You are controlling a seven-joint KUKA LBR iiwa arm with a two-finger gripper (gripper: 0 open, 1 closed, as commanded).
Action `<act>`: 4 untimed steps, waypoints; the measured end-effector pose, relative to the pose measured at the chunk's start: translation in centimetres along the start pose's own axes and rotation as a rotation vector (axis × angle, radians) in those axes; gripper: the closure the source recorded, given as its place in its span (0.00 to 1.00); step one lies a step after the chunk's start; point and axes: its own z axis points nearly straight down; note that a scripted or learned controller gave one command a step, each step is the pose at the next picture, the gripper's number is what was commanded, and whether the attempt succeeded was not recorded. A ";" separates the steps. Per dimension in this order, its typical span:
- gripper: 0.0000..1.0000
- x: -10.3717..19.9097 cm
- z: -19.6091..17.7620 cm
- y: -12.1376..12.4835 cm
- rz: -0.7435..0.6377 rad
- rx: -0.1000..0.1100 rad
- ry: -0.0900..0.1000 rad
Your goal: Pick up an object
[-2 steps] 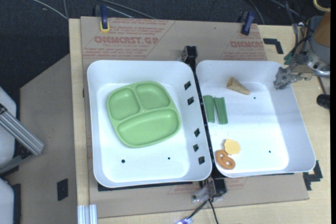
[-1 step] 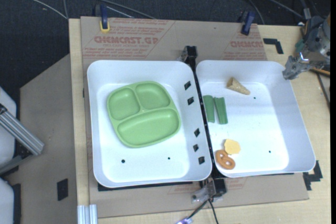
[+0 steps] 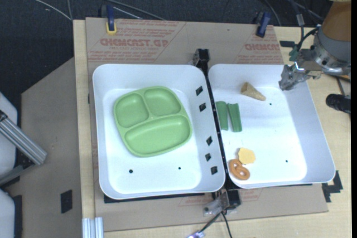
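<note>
In the right bin [image 3: 301, 136] lie a tan wedge-shaped piece [image 3: 252, 91] near the back, two green sticks [image 3: 228, 116] side by side at the left, and a yellow chip [image 3: 246, 155] with a small orange pretzel [image 3: 240, 170] at the front left. My gripper [image 3: 289, 79] hangs at the bin's back right corner, to the right of the wedge and apart from it. Nothing shows between its fingers.
The left bin [image 3: 106, 120] holds a green divided plate [image 3: 152, 120]. A black divider with clips [image 3: 207, 120] runs between the bins. Clamps [image 3: 111, 19] hold the cardboard base at the back. Cables lie on the dark floor behind.
</note>
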 end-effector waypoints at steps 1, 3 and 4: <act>1.00 5.0 -0.4 -2.0 0.000 0.001 0.000; 1.00 16.3 1.4 -4.1 -0.001 0.001 0.001; 1.00 21.8 1.1 -4.1 -0.001 -0.003 0.000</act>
